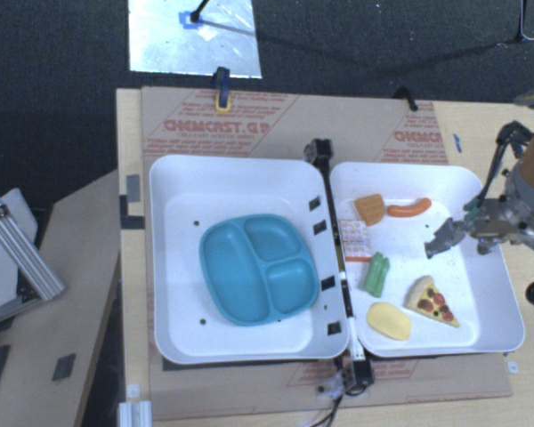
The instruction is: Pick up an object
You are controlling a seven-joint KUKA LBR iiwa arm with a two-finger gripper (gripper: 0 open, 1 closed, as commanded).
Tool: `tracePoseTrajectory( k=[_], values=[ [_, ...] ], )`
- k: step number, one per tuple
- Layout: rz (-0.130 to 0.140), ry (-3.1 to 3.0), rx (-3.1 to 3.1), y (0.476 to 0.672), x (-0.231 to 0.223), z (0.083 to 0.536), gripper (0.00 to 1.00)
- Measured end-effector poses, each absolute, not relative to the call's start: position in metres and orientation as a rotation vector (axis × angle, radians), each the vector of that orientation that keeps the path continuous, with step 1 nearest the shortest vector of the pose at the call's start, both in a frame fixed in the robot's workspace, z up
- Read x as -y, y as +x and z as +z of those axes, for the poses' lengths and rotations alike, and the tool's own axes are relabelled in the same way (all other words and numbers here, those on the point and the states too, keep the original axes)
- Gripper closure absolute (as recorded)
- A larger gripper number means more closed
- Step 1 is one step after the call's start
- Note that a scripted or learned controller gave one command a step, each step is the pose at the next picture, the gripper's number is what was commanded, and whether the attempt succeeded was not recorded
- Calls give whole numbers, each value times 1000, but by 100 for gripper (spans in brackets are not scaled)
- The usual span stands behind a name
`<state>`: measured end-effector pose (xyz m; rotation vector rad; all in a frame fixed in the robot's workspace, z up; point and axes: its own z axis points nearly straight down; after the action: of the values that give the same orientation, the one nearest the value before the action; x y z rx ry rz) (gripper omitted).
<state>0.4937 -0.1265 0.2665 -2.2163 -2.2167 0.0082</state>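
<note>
The right bin (494, 265) holds several toy foods: a brown cracker (369, 209), an orange sausage (409, 208), a red-and-white packet (354, 238), a green piece (376, 274), a pizza slice (432, 301) and a yellow lump (389, 320). My gripper (443, 238) hangs over the right half of this bin. It sits just beyond the pizza slice and to the right of the green piece, below the sausage in the picture. I see nothing in its grasp.
The left bin (173, 238) carries a blue divided plate (258, 269). A black divider with clips (331, 238) runs between the bins. Brown cardboard (285, 127) lies under both. A metal frame (13, 247) stands at the far left.
</note>
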Motion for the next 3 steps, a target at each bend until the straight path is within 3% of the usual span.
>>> tracePoseTrajectory(
  k=[1,3],
  values=[
    [-2,-2220,2226,496,126,272,0],
    [2,-2218,2220,498,130,171,0]
  ],
)
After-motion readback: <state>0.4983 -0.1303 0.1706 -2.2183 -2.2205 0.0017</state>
